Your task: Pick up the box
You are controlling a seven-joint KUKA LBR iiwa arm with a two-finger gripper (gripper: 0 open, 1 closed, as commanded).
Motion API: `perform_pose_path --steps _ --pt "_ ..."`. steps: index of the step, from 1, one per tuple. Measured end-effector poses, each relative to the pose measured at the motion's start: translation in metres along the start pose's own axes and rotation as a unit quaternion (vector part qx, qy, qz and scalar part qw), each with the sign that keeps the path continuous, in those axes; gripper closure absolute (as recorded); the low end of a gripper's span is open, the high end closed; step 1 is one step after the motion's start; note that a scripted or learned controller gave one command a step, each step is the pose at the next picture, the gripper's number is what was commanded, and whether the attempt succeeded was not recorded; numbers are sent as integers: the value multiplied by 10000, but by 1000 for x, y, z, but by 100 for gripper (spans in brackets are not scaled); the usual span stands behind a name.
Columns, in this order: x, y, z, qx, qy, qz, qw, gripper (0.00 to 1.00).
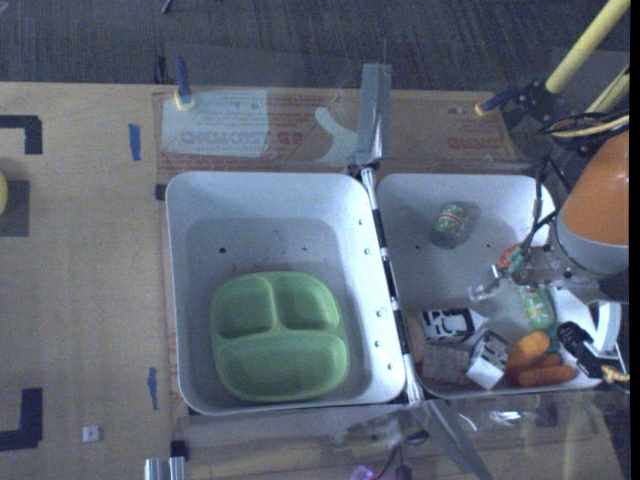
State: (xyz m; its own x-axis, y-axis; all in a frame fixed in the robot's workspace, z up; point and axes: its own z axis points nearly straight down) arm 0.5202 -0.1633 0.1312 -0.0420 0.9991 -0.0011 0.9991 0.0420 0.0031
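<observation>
A small black-and-white box (pixel 448 323) lies near the front left of the right bin (pixel 400 208). A second small white box (pixel 489 358) rests by the front rim, next to a brown flat packet (pixel 446 365). My gripper (pixel 503 276) hangs over the bin's right half, up and to the right of the black-and-white box and apart from it. The grey arm with its orange band (pixel 606 193) comes in from the right. Nothing shows in the gripper.
Also in the right bin are a greenish can (pixel 452 222) at the back, a green bottle (pixel 538 308) and orange carrots (pixel 536 360) at the front right. The left bin (pixel 190 218) holds a green divided plate (pixel 279 334).
</observation>
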Motion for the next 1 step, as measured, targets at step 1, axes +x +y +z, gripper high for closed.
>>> perform_pose_path --steps 1 --pt "36 48 45 -11 -1 479 9989 0"
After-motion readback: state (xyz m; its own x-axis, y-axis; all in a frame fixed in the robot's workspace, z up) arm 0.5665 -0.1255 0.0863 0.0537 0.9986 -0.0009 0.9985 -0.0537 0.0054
